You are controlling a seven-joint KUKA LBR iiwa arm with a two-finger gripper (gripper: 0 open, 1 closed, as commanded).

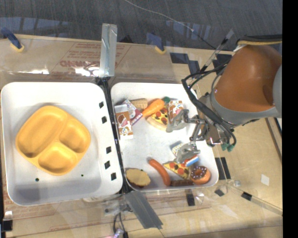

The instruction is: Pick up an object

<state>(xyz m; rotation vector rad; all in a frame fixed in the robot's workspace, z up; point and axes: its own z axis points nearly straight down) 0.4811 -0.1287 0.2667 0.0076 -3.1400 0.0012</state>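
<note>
My gripper (180,136) hangs over the right part of the right bin (144,145), fingers spread open. One fingertip (175,126) is beside a pizza slice (159,119); the other (184,149) is just above a blue and red packet (189,160). Only white bin floor shows between the fingers. An orange carrot (154,106) and a small printed box (176,107) lie at the bin's back. A red sausage (159,170), a second pizza slice (178,169) and a chocolate donut (200,174) lie along the front.
A yellow divided tray (53,139) lies in the left bin (20,195). A brown snack box (123,122) and a bun (137,178) sit near the right bin's left wall. The arm's orange band (248,81) and cables overhang the right rim.
</note>
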